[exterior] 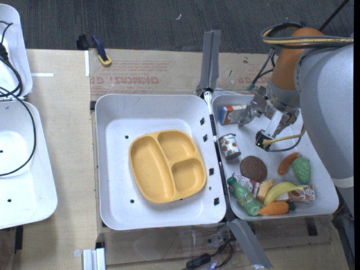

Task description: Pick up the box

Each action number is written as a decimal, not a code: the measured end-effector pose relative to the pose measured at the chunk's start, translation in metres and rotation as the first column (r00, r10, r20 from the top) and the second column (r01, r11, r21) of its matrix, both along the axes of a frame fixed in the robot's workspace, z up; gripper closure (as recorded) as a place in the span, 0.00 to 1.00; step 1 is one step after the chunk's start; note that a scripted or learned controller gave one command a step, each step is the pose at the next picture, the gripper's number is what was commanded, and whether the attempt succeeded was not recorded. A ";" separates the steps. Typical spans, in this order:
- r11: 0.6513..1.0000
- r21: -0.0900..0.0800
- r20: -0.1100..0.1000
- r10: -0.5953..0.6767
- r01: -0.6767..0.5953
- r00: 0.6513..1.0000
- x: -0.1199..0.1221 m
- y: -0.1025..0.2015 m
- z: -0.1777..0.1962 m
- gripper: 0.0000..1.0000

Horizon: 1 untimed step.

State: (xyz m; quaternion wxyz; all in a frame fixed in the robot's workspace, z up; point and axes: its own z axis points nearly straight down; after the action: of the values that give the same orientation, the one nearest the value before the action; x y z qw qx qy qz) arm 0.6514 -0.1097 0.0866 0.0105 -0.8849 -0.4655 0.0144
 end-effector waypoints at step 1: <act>0.999 -0.005 0.030 -0.043 0.043 0.999 -0.058 -0.002 0.003 0.00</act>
State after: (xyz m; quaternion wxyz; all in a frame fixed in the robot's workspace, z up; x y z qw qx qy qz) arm 0.5933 -0.1122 0.0895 0.0012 -0.8948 -0.4464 0.0023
